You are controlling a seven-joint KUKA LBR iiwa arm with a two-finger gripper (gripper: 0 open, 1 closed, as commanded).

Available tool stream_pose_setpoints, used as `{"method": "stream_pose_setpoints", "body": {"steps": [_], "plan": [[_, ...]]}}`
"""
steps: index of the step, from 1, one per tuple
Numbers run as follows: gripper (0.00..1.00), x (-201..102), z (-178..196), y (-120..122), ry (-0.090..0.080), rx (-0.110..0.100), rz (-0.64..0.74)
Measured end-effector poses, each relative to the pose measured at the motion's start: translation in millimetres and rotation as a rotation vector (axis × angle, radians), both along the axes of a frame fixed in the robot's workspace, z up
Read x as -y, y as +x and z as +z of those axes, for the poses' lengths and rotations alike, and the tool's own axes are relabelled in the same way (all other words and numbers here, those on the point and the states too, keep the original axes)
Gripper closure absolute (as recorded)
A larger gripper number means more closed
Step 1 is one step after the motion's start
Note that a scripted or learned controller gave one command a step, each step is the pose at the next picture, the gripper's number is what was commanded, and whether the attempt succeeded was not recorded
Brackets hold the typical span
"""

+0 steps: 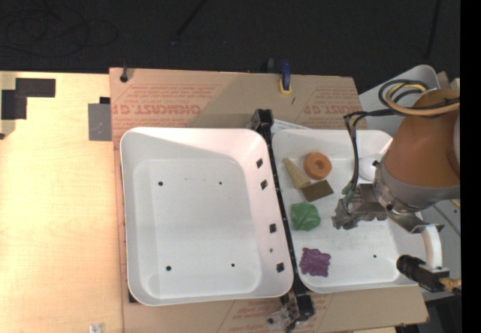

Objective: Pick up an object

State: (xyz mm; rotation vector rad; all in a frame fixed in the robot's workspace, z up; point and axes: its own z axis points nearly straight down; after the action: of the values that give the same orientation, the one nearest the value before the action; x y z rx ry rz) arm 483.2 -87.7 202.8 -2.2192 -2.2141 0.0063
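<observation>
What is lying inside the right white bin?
Inside the right white bin: an orange ring, a tan cone-shaped piece, a brown block, a green lump, a purple lump. The grey arm covers the bin's right part.

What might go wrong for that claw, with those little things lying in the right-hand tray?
The claw sits beside the green lump, not over it, so it may grab nothing. The orange ring, tan cone and brown block crowd together; reaching for one could knock the others.

smooth glossy white plastic bins [195, 151], matt brown cardboard [225, 102], pale wood bench [52, 211]
</observation>
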Motion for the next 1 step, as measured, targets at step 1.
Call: {"method": "stream_pose_setpoints", "body": {"steps": [1], "plan": [[1.00, -37.4, 109.0, 24.0, -0.001, 0.018, 0.008]]}}
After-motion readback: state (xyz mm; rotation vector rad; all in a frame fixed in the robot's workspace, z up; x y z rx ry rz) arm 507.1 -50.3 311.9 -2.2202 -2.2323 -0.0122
